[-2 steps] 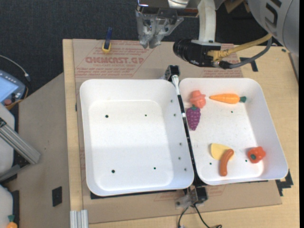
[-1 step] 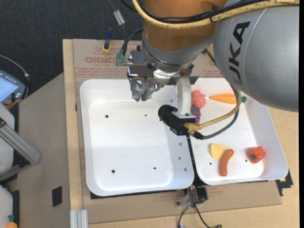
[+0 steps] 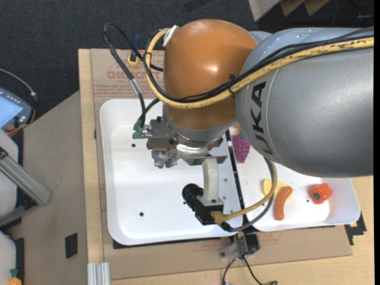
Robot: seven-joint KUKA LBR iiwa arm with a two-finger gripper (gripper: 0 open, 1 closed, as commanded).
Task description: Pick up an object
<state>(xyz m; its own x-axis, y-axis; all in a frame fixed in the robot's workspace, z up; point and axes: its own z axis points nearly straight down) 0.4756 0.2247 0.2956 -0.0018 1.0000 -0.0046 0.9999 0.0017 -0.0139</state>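
The gripper [image 3: 161, 152] hangs low over the left bin [image 3: 124, 177], its released-or-clenched state hidden beneath the arm's orange wrist, while the pickable purple fruit [image 3: 241, 148], orange piece [image 3: 282, 202] and red piece [image 3: 320, 193] lie apart in the right bin [image 3: 338, 215].

Grey arm [image 3: 309, 100] over left bin [image 3: 130, 189]; purple bunch [image 3: 241, 148], orange stick [image 3: 281, 202] and red piece [image 3: 320, 193] in right bin [image 3: 339, 216].

Two white bins [image 3: 127, 177] [image 3: 341, 217], four small food items [image 3: 240, 148] [image 3: 282, 202] [image 3: 268, 186] [image 3: 320, 193]
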